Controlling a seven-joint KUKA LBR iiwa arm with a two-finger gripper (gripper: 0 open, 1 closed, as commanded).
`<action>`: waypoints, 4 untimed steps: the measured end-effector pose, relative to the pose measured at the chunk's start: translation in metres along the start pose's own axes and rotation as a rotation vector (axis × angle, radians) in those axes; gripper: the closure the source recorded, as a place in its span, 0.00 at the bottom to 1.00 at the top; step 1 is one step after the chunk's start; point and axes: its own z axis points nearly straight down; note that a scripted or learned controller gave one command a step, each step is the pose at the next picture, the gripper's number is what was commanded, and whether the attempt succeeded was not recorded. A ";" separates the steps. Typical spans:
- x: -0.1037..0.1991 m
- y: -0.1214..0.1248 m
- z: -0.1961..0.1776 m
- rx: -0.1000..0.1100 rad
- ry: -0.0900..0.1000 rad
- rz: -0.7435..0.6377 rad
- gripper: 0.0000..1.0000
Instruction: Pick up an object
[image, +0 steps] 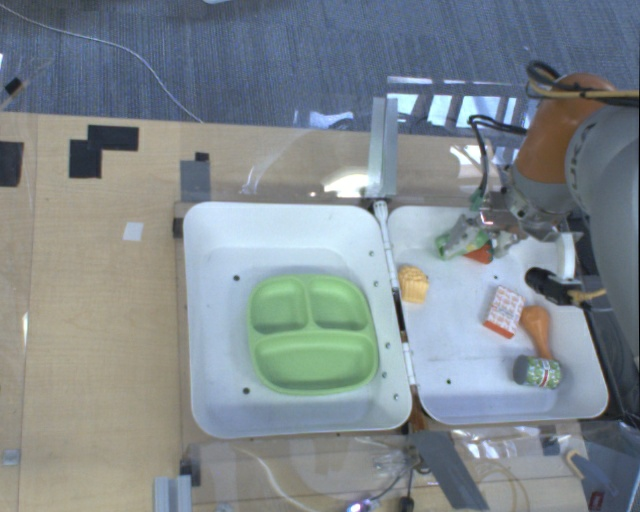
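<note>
Altogether 1 green plate (312, 335) in left bin (215, 400), 5 small objects in right bin (450, 395), gripper (472, 238) state unclear

Single fixed overhead view, slanted down onto both bins (395, 225)

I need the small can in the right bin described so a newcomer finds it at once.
Start at the right white bin, the one without the green divided plate. Go to its near right corner: the can lies there on its side, just below the orange drumstick-shaped toy. It alone is a short cylinder with a green-and-red label.
</note>
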 end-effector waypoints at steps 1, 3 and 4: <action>0.000 0.000 0.000 0.000 0.000 0.000 0.00; 0.000 0.000 0.000 0.000 0.000 0.000 0.00; 0.000 0.000 0.000 0.000 0.000 0.000 0.00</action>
